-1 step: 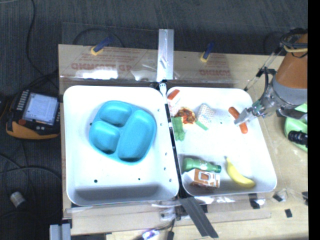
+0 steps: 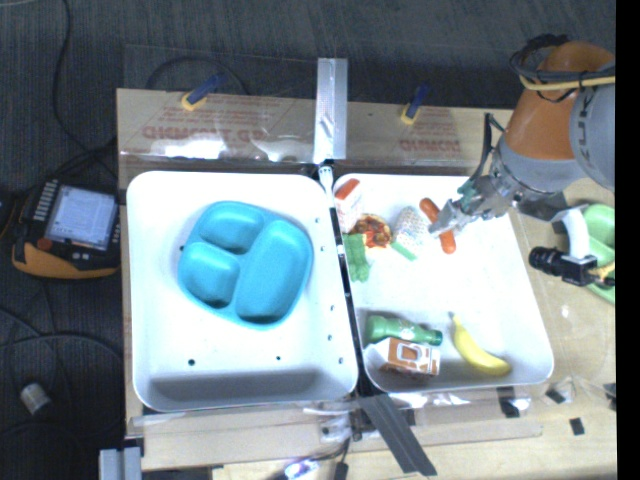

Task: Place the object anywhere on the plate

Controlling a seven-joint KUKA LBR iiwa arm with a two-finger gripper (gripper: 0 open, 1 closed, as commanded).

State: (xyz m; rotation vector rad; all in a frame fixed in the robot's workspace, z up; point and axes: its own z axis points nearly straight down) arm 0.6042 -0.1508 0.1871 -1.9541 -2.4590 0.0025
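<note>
A blue plate [image 2: 245, 261] with three compartments lies in the left white bin [image 2: 160, 368]. My gripper [image 2: 449, 222] is low over the back of the right bin [image 2: 520, 298], reaching in from the right. A small orange-red elongated thing [image 2: 447, 241] lies right under it. One end shows left of the gripper and the other end below it, while its middle is hidden by the gripper. Whether it is held cannot be told. The plate has nothing on it.
The right bin also holds a toy pizza slice [image 2: 372, 229], a silvery wrapped thing [image 2: 409, 222], green pieces [image 2: 356, 258], a green bottle [image 2: 402, 329], an orange box [image 2: 412, 357] and a banana [image 2: 476, 350]. A metal divider [image 2: 331, 108] stands behind the bins.
</note>
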